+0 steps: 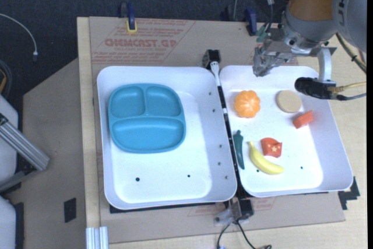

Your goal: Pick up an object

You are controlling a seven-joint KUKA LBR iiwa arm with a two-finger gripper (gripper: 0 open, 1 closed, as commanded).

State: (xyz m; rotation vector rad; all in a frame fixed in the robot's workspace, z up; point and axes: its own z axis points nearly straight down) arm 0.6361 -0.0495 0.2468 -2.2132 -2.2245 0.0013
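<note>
1. Left bin (116,183): blue divided plate (147,118), left of centre.
2. Right bin (332,166): yellow banana (265,162) lower middle, orange (247,104) upper left, tan disc (288,101), red strawberry (271,147), green pepper (238,148).
3. Gripper (263,67) over bin's top edge, holds nothing; open/shut: can't tell.

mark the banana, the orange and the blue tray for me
banana (265,162): camera view, middle of its curved body.
orange (247,104): camera view, centre of its top.
blue tray (147,125): camera view, floor of its large lower compartment.
</note>
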